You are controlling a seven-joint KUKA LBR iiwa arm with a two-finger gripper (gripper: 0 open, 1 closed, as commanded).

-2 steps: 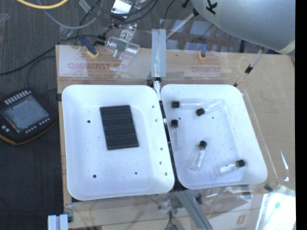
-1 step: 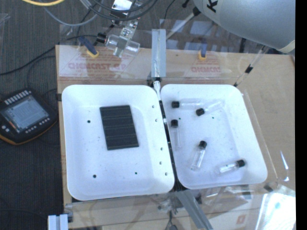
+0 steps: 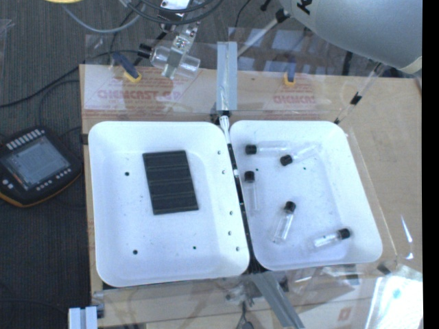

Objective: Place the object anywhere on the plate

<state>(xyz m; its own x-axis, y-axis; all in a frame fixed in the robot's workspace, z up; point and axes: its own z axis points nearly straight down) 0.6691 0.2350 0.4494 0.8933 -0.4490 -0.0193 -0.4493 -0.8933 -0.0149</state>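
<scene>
The plate (image 3: 170, 181) is a flat black ribbed rectangle lying in the left white bin (image 3: 110, 252). My gripper (image 3: 177, 52) hangs high over the far edge of the bench, behind the left bin and well apart from the plate. It is shut on a clear vial (image 3: 180, 62) with a black cap, held crosswise between the fingers. Several more clear vials with black caps lie loose in the right bin (image 3: 363, 238), such as one (image 3: 283, 221) near its middle and another (image 3: 333, 237) at the front right.
The arm's big grey body (image 3: 357, 12) fills the top right. A teach pendant (image 3: 34, 164) sits on the floor left of the bench. Cables run behind the bins. A metal post (image 3: 226, 74) stands at the back between the bins.
</scene>
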